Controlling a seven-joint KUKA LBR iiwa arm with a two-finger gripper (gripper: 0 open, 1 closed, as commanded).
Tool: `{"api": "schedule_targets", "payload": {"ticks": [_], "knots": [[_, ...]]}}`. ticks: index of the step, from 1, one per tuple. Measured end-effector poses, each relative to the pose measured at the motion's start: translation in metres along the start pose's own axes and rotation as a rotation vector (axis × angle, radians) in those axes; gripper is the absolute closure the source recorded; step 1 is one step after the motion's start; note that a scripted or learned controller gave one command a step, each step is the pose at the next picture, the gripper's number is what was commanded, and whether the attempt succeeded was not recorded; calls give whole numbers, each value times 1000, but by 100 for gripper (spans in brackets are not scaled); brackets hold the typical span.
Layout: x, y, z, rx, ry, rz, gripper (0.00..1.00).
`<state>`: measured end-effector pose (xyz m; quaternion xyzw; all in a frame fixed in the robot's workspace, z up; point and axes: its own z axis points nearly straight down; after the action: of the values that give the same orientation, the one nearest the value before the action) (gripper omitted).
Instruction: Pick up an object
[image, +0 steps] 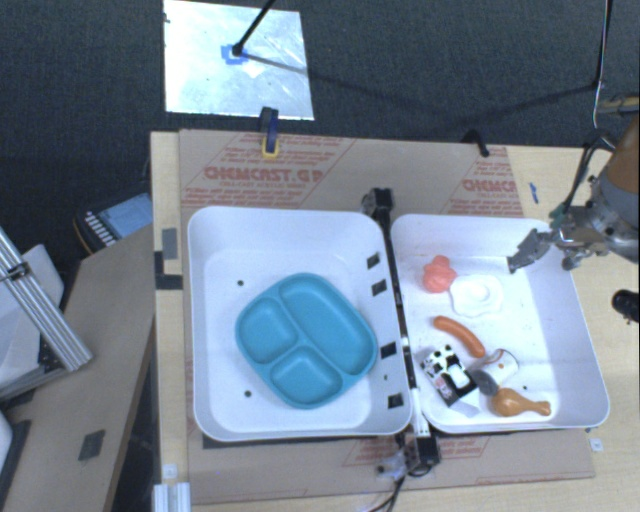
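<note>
Beside two bins, one tool.

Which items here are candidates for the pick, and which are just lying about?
Job: gripper; in the right bin: pink toy, fried egg, sausage, cow toy, drumstick.
Lying about: blue tray in the left bin, clamp.

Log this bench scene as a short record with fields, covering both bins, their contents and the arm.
left bin: holds a blue divided plate
right bin: holds several small items
pink toy: near the divider, at the bin's far end
fried egg: right beside the pink toy
sausage: mid-bin, lying at a slant
black and white toy: near end, by the divider
drumstick: near right corner
gripper: above the right bin's far right part, holding nothing
</note>
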<state>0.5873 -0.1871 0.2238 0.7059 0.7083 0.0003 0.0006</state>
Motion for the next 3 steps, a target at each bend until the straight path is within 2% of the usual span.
{"api": "schedule_targets", "payload": {"ticks": [2, 3], "knots": [[13, -4, 113, 5, 1, 2, 0], [13, -3, 140, 1, 1, 2, 0]]}}
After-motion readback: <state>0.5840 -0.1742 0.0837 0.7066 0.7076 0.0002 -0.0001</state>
